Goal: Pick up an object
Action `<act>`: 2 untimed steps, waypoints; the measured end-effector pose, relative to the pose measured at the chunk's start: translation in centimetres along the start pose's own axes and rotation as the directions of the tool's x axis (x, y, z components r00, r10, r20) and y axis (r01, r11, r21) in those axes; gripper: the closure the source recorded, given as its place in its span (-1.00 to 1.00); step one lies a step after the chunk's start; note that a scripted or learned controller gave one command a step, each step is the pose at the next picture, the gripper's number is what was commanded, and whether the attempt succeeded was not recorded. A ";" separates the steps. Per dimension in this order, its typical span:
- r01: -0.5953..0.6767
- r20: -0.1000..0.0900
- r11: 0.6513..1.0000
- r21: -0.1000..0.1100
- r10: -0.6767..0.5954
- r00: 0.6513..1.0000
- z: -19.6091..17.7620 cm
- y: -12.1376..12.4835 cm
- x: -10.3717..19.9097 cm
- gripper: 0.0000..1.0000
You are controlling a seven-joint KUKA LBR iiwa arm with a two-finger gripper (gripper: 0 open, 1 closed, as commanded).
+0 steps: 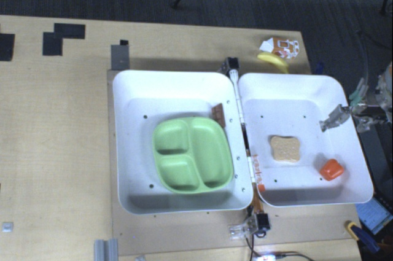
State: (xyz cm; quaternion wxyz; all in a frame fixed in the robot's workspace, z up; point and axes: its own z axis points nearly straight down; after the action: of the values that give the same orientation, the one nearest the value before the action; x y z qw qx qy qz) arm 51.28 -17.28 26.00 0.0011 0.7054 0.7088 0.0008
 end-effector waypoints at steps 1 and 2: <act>-0.002 0.004 1.000 -0.009 0.002 1.000 17.1 3.4 -1.6 -1.00; -0.001 0.001 1.000 -0.013 0.001 1.000 16.0 3.6 -1.5 1.00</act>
State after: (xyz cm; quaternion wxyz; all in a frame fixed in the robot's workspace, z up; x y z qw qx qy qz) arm 54.95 -18.73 10.01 0.0059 0.7056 0.7085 0.0052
